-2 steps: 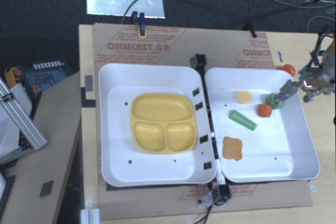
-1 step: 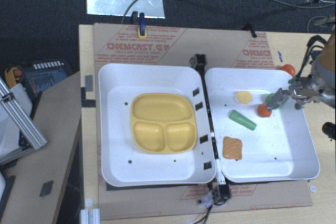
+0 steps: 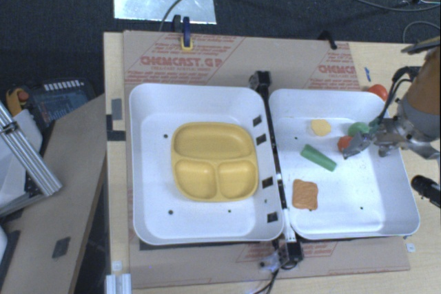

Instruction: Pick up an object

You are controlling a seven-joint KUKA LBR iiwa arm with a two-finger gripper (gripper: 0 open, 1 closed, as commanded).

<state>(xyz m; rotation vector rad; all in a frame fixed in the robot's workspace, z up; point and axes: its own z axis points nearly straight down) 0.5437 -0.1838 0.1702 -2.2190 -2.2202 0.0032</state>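
Orange-red piece point(image 3: 344, 142) at the claw point(image 3: 353, 146) tips, right bin point(image 3: 393, 213).

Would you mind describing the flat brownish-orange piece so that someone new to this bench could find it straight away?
Start at the right-hand shallow white bin, beside the bin that holds the yellow divided tray. Look at its lower left part, near the central divider: the flat brownish-orange square piece lies there alone. It sits below the green stick-shaped block and the small round pale yellow piece, and is the only flat, toast-coloured item.
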